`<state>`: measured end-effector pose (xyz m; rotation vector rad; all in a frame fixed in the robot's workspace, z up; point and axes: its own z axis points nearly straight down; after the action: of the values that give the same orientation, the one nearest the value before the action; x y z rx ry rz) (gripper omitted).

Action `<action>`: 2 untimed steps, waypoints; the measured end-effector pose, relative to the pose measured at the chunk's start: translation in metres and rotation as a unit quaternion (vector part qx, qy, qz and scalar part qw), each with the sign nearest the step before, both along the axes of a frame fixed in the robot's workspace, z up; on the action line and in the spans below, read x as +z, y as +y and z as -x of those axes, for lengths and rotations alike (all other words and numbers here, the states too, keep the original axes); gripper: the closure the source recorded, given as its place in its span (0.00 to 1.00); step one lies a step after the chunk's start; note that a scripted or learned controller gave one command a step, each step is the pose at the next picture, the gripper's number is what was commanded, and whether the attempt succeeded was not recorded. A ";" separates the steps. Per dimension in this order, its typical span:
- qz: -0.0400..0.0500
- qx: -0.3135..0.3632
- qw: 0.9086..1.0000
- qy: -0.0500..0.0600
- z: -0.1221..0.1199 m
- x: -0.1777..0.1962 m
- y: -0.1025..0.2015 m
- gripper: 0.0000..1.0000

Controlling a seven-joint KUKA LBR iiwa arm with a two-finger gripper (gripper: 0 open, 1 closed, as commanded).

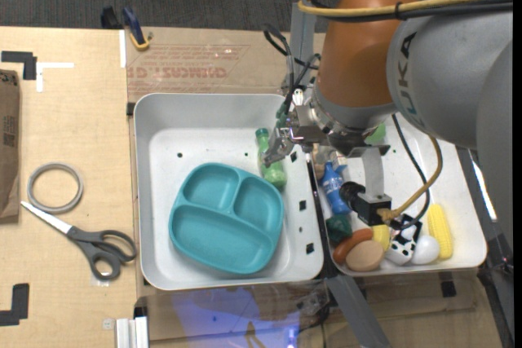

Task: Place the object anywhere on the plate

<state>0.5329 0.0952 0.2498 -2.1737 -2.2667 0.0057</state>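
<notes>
One teal plate (226,218), one green object (275,172) beside it (tool (281,144) state unclear), two bins (155,175).

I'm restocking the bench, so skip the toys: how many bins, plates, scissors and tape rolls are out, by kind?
Shallow white bins: 2
Teal divided plastic plate: 1
Grey-handled metal scissors: 1
Grey tape roll: 1
Total: 5
</notes>
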 end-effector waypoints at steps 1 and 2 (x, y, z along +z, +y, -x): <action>0.000 0.000 1.000 0.000 0.000 0.000 0.000 0.00; 0.000 0.000 1.000 0.000 0.000 0.000 0.000 0.00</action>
<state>0.5329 0.0952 0.2498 -2.1737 -2.2666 0.0057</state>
